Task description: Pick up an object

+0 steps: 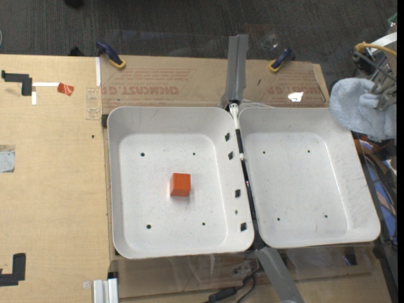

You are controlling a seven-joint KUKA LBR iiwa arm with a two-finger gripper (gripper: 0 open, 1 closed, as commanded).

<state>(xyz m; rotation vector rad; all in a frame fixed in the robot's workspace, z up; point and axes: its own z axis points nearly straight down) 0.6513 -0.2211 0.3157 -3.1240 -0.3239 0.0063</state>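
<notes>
An orange-red cube [180,185] lies on the floor of the left white bin [126,169], a little left of its middle and towards the front. My gripper [380,88] is at the far right edge of the camera view, beyond the back right corner of the right bin [353,188], partly wrapped by a pale grey cloth cover [358,108]. It is far from the cube, a whole bin's width away, and most of it is hidden by the cover and the frame edge.
A grey divider bar [237,68] runs between the bins at the back. Two clamps [111,53] [279,60] pin the cardboard sheet behind the bins. A wooden board [50,182] lies to the left. Cables lie at the right edge.
</notes>
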